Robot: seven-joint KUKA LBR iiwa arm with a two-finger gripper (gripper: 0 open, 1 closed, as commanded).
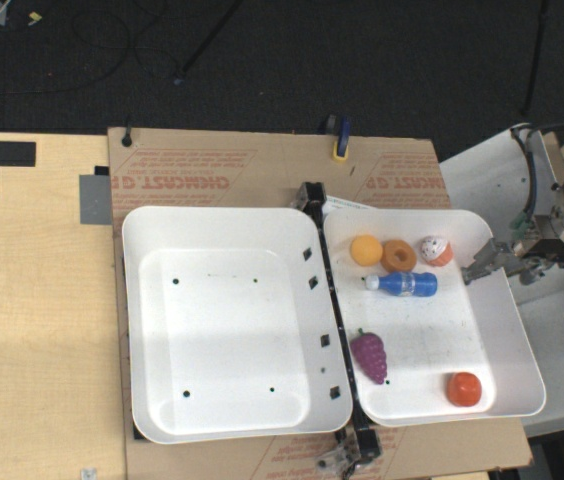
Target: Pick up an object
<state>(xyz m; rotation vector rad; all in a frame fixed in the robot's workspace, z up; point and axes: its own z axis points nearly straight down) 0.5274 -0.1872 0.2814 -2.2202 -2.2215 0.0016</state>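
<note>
Pick not yet begun: nothing lifted, arm at the right bin's edge.

Camera view: the gripper (484, 265) hovers over the right bin's (507, 313) right rim, holding nothing; how wide it stands I cannot tell. Ball (366, 250), ring (398, 256), bottle (405, 285), grapes (369, 356) and tomato (464, 389) all lie in that bin.

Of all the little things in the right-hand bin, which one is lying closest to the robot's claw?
The white and orange ball at the bin's far right corner. It lies nearest the gripper; the others lie farther left or nearer the front.
</note>
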